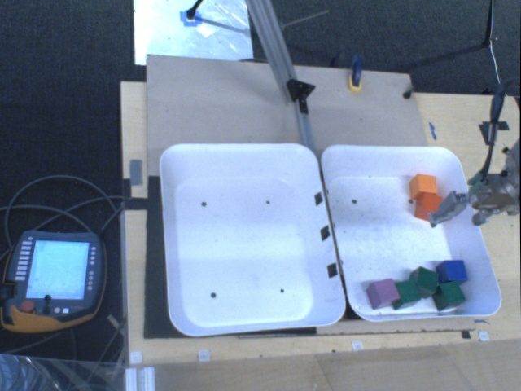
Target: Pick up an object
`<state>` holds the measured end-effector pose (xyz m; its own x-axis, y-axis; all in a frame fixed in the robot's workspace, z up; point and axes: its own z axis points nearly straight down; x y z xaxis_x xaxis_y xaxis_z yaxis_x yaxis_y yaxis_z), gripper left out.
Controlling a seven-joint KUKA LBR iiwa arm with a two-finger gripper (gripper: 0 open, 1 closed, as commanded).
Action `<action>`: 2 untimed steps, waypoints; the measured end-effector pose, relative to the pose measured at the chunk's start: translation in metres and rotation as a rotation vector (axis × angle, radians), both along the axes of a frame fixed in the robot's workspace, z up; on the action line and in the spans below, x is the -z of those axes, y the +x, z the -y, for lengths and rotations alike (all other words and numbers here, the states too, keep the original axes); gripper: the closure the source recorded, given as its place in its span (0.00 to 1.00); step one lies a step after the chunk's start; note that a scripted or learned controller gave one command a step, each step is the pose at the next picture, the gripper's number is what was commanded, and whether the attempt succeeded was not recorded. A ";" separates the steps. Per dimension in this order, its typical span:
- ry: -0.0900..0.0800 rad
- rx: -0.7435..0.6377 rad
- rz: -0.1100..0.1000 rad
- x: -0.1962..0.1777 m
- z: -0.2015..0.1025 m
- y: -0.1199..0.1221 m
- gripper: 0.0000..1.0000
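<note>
bench front edge [326, 365] runs bare along the bottom of the view. a teach pendant [53, 279] with a lit screen lies on the dark floor at lower left, its cables looping around it.

right bin [476, 296], near corner: a cluster of blocks packed together. purple block [380, 292] at the cluster's left, touching a dark green block [413, 286]; a blue block [451, 270] sits at the cluster's right, with another green block [448, 296] just in front of it, against the bin's near wall.

left bin [244, 235] sits side by side with the right one, their inner rims touching; small dark clips mark the seam.

right bin, farther back, toward its right wall: two orange blocks, the nearer orange block [427, 206] touching the farther orange block [422, 186]. the gripper [446, 210] reaches in over the right rim, its grey tip low and right up against the nearer orange block. contact or grasp cannot be confirmed; whether the fingers are spread or pressed together cannot be told at this angle. no block visibly sits between them.

behind the bins: brown board [244, 96], a slanted metal pole [273, 39] clamped at its foot, a blue and yellow clamp [356, 70] at the board's far edge.
</note>
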<state>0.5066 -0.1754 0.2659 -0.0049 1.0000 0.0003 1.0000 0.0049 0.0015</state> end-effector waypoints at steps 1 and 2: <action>0.000 0.001 0.001 0.000 0.000 0.000 0.00; 0.001 0.002 -0.005 0.060 -0.003 0.005 0.00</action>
